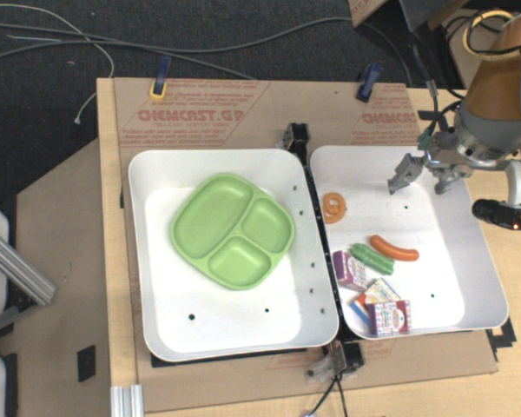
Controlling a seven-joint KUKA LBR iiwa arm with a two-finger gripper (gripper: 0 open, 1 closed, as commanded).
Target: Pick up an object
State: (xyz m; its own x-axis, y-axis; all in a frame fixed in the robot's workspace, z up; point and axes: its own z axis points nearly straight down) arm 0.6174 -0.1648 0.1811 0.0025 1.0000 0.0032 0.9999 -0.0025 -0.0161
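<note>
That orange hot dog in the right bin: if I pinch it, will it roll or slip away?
Probably. The orange hot dog looks rounded and glossy, so it may roll or squirt out of a pinch. It lies against the green pickle, which could get nudged. It seems small and light. The hand hovers apart from it.

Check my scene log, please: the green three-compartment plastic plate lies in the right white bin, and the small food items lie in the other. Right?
Not quite. The green three-compartment plastic plate lies in the left white bin, as the camera view shows. The small food items lie in the other, the right white bin.
</note>
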